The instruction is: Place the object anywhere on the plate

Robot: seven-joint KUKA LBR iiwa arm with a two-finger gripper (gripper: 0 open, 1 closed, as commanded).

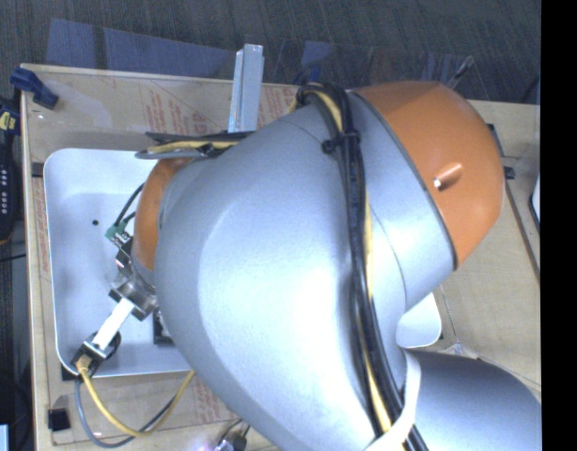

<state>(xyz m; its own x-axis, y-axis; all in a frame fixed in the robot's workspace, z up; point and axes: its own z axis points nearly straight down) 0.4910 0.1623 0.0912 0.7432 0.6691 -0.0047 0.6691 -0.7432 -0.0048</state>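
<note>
We see one arm (pixel 298 280), grey with an orange band (pixel 439 177), and it covers most of the scene, so a great deal is hidden beneath it. Of the two white bins, we see the left bin (pixel 68 242) along its left side, its far left corner and its near left corner; its right half is under the arm. Of the right bin (pixel 422 325) we make out just a small white patch between the arm's grey parts. Because the arm hides so much of both bins, we cannot tell where the object or the plate lies. The gripper (pixel 129 294) is low over the left bin, near its near left part, mostly tucked under the arm; what shows is some small metal hardware and one pale bar (pixel 108 332) slanting toward the near left corner. We cannot tell whether the gripper is spread, pressed together or pinching anything. One small dark block (pixel 163 325) sits just right of that bar, half covered and hard to identify. One yellow cable (pixel 119 426) loops over the near edge of the bench (pixel 514 280). At the far side stand one upright metal post (pixel 247 87) and one blue clamp (pixel 30 83).
</note>
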